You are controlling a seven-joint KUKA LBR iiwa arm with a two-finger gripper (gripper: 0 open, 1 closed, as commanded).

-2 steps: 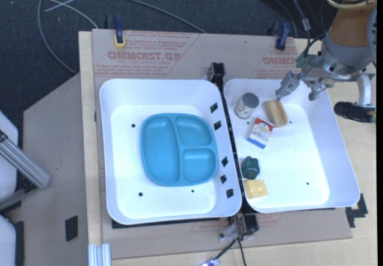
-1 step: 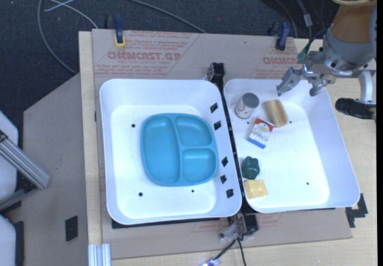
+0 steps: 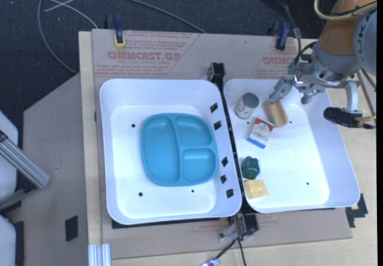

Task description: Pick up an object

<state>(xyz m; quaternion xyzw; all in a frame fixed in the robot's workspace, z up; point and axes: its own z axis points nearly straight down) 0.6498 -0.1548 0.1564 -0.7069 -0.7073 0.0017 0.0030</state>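
Observation:
The right bin [image 3: 323,157] holds several small objects: a grey round can [image 3: 246,104], a tan block [image 3: 277,114], a red, white and blue carton [image 3: 260,133], a dark green lump [image 3: 250,167] and a yellow block [image 3: 256,189]. My gripper [image 3: 292,91] hangs over the bin's far end, just above and right of the tan block. Its two fingers [image 3: 278,89] stand apart, open, with nothing between them. The left finger's tip is close above the tan block's upper end.
A blue divided plate [image 3: 179,149] lies in the left bin [image 3: 119,139]. A black clip strip [image 3: 222,133] runs between the bins. The right half of the right bin is bare white floor. Clamps [image 3: 119,30] sit on the board's far edge.

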